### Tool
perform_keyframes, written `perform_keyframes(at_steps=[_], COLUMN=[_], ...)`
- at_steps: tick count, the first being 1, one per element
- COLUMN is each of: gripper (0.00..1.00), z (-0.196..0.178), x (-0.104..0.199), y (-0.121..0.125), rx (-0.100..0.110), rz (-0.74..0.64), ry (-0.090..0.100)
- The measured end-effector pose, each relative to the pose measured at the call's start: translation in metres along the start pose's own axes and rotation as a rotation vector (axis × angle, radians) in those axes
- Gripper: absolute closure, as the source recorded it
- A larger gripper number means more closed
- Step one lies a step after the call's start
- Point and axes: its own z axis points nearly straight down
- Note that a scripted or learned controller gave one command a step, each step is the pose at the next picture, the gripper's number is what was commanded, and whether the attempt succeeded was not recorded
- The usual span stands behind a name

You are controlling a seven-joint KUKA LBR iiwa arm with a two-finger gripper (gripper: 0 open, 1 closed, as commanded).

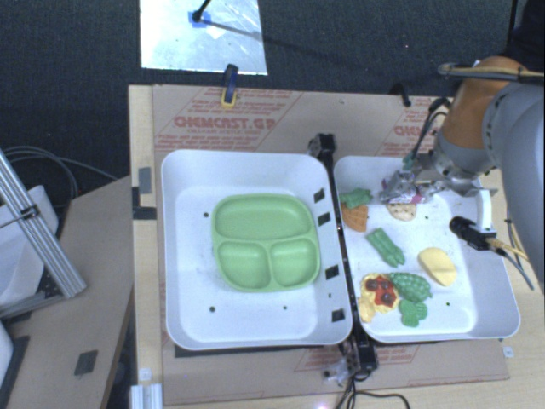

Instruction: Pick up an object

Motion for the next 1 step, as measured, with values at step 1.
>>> perform_keyframes(at_steps=[1], gripper=[1.00], z=[-0.1076], x=[0.0743], y=[-0.0773], rx=[0.004], rz=[0.000], ry=[0.006])
